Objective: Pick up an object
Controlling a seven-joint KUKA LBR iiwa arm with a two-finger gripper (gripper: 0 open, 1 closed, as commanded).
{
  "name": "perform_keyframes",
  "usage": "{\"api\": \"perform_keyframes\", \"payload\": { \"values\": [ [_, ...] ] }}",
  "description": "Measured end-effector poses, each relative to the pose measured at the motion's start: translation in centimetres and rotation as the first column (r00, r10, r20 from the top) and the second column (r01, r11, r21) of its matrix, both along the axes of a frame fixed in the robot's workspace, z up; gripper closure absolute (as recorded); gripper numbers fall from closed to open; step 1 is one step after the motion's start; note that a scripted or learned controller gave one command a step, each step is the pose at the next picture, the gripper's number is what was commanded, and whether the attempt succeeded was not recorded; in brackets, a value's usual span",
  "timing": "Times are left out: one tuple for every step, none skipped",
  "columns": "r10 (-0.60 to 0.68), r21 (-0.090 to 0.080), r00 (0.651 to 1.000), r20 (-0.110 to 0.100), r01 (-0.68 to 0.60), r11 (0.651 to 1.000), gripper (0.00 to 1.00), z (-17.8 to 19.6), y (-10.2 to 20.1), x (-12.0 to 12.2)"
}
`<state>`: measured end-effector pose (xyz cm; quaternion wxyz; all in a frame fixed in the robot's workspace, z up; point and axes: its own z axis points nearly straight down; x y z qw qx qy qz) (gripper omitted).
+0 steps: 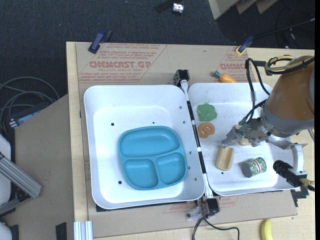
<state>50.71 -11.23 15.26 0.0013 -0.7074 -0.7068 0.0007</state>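
In the right bin (235, 96) I see crowding: green lump (206, 111), orange ring (206, 130), tan roll (224, 158) and small can (254, 166) sit near one another, and the gripper (240, 135) hangs among them. The left bin (100, 104) has open floor around its blue divided tray (152, 155).

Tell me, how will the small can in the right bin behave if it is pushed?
The can lies on its side, so it probably rolls on the right bin's smooth floor. It looks rigid. Its rounded wall may slip from the end effector.
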Motion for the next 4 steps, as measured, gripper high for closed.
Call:
{"api": "perform_keyframes", "payload": {
  "values": [
    [0.0,0.0,1.0,0.002,0.0,1.0,0.0,-6.8,2.1,-0.6],
    [0.0,-0.001,1.0,0.003,0.0,1.0,0.0,-6.8,1.8,-0.7],
    [0.0,0.001,1.0,0.0,0.0,1.0,0.0,-6.8,1.6,-2.3],
    [0.001,-0.001,1.0,0.004,-0.001,1.0,0.0,-6.8,1.7,-1.3]
  ]
}}
